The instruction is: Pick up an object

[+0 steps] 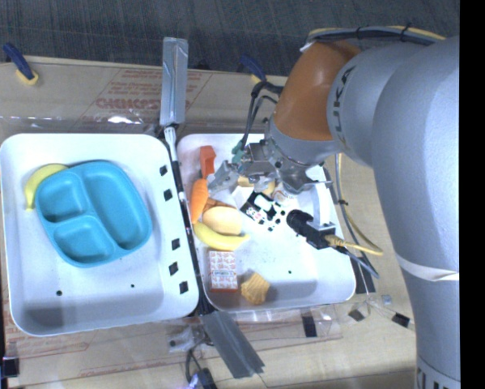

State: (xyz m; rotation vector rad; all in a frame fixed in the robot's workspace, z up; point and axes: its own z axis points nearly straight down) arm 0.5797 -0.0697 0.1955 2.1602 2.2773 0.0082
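My gripper (228,173) hangs low over the upper left part of the right bin (307,278), under the orange-banded wrist. Just left of it lie an orange carrot (198,198) and a red-orange piece (207,160) along the bin's left wall. Below the gripper sit a pale peach-coloured rounded fruit (220,218) and a yellow banana (216,237). Nothing shows as held.
A red and white small box (221,269) and a tan waffle-like piece (255,288) lie at the right bin's front. The left bin (31,298) holds a blue divided plate (95,211) with a yellow banana (40,179) tucked under its left edge. A divider (180,217) separates the bins.
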